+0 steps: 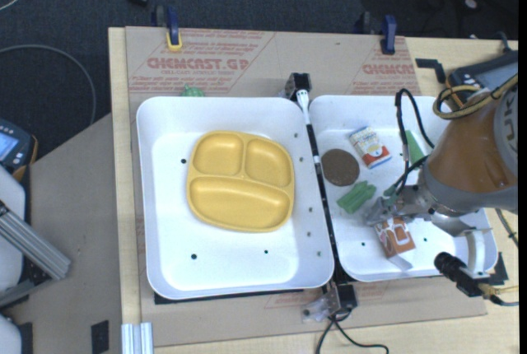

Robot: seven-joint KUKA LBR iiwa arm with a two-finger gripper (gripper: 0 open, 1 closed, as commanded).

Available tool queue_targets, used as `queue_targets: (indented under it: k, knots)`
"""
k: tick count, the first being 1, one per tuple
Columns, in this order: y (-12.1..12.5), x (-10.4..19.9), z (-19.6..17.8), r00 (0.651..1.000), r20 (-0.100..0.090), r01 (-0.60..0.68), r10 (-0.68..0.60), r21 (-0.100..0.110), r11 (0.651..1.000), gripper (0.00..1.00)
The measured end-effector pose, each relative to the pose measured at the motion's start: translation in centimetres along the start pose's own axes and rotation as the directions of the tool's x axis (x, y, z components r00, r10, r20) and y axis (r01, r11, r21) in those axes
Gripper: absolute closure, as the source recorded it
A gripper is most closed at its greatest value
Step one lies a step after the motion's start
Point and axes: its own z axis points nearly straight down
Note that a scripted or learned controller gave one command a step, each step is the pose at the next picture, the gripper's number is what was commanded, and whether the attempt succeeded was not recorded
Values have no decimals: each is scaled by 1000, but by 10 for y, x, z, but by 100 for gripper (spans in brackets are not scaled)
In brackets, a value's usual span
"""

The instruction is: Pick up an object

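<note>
Left bin (156, 179) has open floor round a yellow tray (241, 179). Right bin (362, 266) is crowded: brown disc (339, 167), green block (356, 197), small carton (370, 147), orange packet (396, 238). Gripper (385, 211) sits low betw. block and packet, arm (473, 155) covering bin's right side. Fingers blurred, can't tell if parted or clenched. Bench board reads "CHEMCAST GP". Carton print illegible.

A single camera sits fixed above the bench (247, 56) and looks down at a slant, far enough back to take in both white bins: the left bin (165, 204) and the right bin (346, 118). The arm (473, 155) enters from the right edge, and dark floor shows beyond the bench's far side.
</note>
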Motion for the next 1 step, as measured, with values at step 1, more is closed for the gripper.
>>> queue_targets:
  k: [1]
  knots:
    - [1, 80, -111, 1000, -3, 11, -11, -4, 1000, 100]
